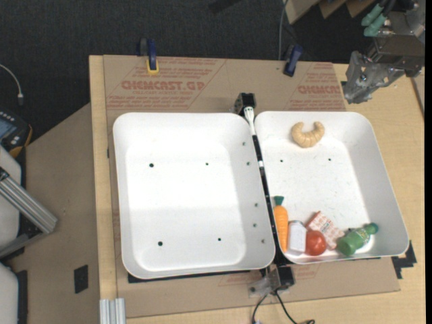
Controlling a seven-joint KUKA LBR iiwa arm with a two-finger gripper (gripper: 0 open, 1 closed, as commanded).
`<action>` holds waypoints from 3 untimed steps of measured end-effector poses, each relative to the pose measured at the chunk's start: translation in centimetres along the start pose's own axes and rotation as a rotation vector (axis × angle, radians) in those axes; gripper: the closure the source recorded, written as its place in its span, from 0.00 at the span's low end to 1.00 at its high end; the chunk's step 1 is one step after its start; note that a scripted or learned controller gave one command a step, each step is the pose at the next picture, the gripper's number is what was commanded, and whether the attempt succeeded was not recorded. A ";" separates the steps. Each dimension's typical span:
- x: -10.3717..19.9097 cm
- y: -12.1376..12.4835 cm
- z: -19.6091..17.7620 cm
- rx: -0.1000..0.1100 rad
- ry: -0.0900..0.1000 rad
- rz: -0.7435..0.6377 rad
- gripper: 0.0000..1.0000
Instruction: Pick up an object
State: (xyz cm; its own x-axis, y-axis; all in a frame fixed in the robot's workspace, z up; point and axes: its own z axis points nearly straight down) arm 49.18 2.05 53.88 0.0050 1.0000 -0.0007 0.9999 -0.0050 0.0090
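Observation:
In the right bin (378, 174) a tan croissant (308, 133) lies near the far edge. Along the near edge lie an orange carrot (281, 216), a small white block (296, 237), a red tomato (315, 243), a pink-striped packet (325, 225) and a green bottle (356, 240), packed close together. My gripper (358, 86) hangs at the top right, above the bench just beyond the right bin's far right corner, away from all the objects. Nothing shows between its fingers.
The left bin (135, 201) stands beside the right one, with a black divider strip (256, 155) between them. Two blue clamps (150, 50) (292, 58) hold the cardboard at the far edge. A metal rail (23, 201) lies at the left.

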 end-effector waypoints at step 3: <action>-23.4 -1.3 7.9 0.012 0.000 0.000 1.00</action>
State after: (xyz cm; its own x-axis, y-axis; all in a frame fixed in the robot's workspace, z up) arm 47.88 -21.38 45.99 0.0050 1.0000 -0.0008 1.0000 -0.0050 -0.0025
